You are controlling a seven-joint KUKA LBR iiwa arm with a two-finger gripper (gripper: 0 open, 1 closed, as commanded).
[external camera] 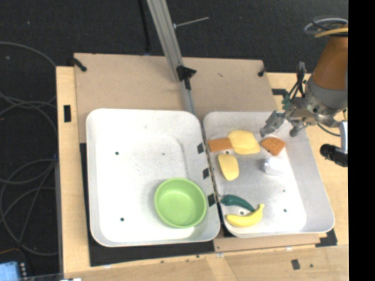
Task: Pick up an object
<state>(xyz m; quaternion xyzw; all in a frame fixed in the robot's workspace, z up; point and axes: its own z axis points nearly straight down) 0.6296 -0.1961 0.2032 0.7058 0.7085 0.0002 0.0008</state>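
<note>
From the camera view you see the tabletop (246, 81) carrying two shallow white bins side by side. The left bin (135, 139) holds a green bowl (180, 202), sitting near its lower right corner. The right bin (299, 198) holds the loose objects: a yellow block-like piece (244, 142) near the upper middle, an orange-brown piece (218, 144) touching its left side, a pale yellow oval piece (229, 167) just below those two, and an orange wedge (272, 146) to the right. Just below the wedge lies a small white item (273, 166) — too faint against the bin to identify. Near the bin's lower edge a banana (245, 216) lies with a dark green item (235, 201) touching its top.

The arm (332, 69) comes in from the right, and its end effector (285, 124) sits over the right bin's upper right area, just above the orange wedge. Its two fingers (272, 123) are spread apart with nothing between them — no object is gripped. A slanted metal pole (167, 34) crosses the top of the view.
</note>
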